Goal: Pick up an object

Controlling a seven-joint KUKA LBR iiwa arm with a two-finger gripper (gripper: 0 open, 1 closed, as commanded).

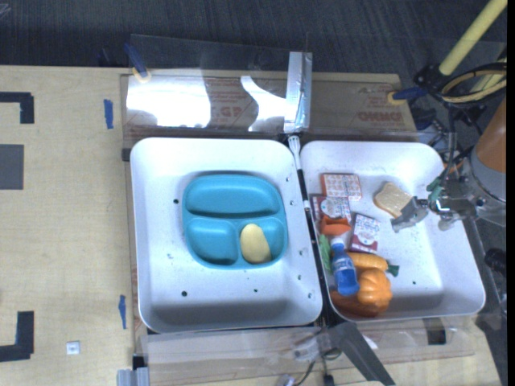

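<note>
Gripper [412, 215] over right bin [459, 292], just beside the tan bread slice [392, 199]; whether its fingers grasp anything, I cannot tell. Left bin [153, 215]: blue tray [213, 207] with yellow egg [254, 243] in 1 compartment. Orange pumpkin [368, 289], blue bottle [344, 268] by the divider.

Your claw [412, 215] hangs over the right bin [451, 280]; bread [392, 199] just to its left, tray [233, 218] farther left.
</note>
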